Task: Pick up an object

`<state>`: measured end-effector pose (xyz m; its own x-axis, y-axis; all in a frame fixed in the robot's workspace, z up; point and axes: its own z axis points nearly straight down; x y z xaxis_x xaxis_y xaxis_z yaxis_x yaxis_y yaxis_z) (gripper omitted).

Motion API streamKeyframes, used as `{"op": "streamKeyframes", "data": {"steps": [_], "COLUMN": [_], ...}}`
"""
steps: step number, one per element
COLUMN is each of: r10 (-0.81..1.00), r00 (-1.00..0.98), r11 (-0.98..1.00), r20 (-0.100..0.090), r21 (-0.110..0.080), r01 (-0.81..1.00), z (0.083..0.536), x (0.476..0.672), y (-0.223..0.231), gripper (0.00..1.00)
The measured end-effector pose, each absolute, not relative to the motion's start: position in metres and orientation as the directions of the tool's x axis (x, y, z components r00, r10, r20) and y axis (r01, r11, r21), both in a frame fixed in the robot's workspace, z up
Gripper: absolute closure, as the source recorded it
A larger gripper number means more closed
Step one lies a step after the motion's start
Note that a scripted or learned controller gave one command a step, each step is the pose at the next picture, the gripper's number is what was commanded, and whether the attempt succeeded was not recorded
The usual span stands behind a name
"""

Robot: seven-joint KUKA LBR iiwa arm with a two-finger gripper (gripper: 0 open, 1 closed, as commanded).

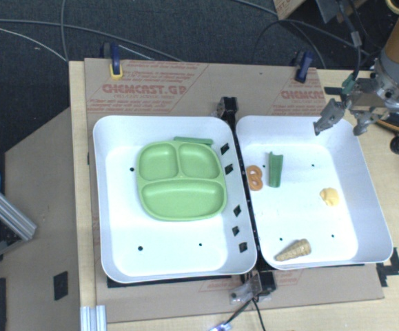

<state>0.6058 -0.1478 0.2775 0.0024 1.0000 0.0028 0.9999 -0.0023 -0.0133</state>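
Camera view: we see spread fingers (342, 118) above the right bin's (364, 185) far rim; descending there risks hitting it.

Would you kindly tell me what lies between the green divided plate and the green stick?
In the camera view, the orange pretzel lies between the plate and the stick, past the bins' shared edge.

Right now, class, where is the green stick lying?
The green stick lies in the right bin, near its left wall, just right of the orange pretzel.
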Motion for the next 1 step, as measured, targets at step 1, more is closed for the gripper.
{"op": "streamKeyframes", "data": {"steps": [1], "r10": [1.000], "r00": [0.000], "r11": [0.000], "r20": [0.001], "r21": [-0.001], "r01": [1.000], "z": [0.2845], "x": [0.6078], "y": [-0.1474], "gripper": [0.00]}}
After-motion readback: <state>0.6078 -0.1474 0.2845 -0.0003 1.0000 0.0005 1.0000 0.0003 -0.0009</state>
